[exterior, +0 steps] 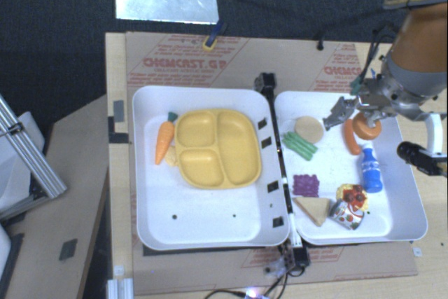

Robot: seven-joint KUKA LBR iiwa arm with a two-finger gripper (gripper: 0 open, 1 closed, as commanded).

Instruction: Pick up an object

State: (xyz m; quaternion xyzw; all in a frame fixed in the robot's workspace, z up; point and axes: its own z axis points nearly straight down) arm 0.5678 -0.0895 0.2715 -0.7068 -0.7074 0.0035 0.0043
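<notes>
Gripper (341,113) is seen parted and empty above the right bin (413,217), just beside the cookie (309,128). Nothing is lifted yet. Green beans (299,145) lie below the cookie; the grasp remains undone.

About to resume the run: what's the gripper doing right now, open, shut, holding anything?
Gripper: over the right bin, nothing seen between its fingers; open or shut cannot be told.

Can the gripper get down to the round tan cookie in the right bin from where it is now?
Probably yes. The gripper hangs just right of the cookie, whose top is uncovered. The green beans lie close on its lower left and could get nudged.
</notes>
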